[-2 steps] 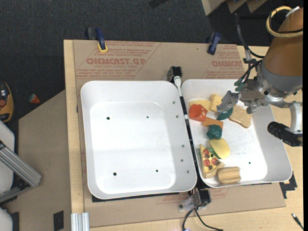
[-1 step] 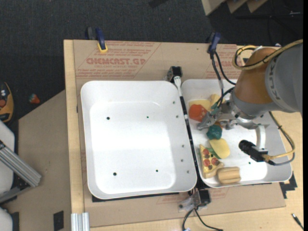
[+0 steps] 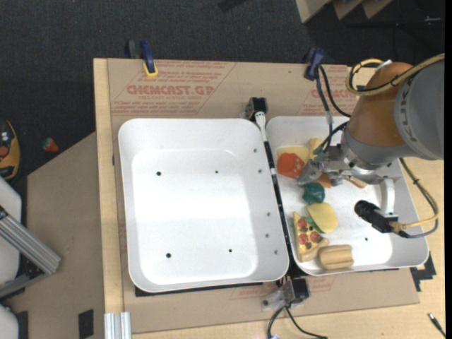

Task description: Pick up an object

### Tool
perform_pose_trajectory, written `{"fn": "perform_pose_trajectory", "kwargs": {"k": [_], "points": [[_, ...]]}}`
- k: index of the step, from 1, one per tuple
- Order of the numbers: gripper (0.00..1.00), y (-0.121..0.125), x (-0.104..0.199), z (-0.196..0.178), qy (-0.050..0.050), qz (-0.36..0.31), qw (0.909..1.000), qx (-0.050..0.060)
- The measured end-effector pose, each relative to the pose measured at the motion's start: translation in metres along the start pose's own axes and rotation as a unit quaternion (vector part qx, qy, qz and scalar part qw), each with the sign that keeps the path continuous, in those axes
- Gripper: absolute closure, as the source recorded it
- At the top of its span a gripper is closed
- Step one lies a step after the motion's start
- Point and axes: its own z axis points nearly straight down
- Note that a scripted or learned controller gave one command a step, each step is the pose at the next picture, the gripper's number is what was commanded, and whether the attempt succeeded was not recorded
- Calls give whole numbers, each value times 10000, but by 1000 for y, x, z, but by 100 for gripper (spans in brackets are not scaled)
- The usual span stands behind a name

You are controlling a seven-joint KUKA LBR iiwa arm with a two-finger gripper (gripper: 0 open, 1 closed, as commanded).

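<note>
The grey arm [image 3: 424,111] reaches in from the right of the frame, its broad orange band [image 3: 378,111] sitting just above the wrist. The wrist bends downward and toward the left, carrying the gripper [image 3: 319,174] low at the end of the reach. Cables loop around the orange band and trail off along the arm's body. The gripper's metal parts point down and left, seen from above at a slant, and its tips are too cluttered to make out.
</note>
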Motion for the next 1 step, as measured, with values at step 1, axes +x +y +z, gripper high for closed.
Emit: {"fn": "perform_pose_trajectory", "kwargs": {"k": [1], "points": [[100,80,47,-97,5,-46,10000,-68]]}}
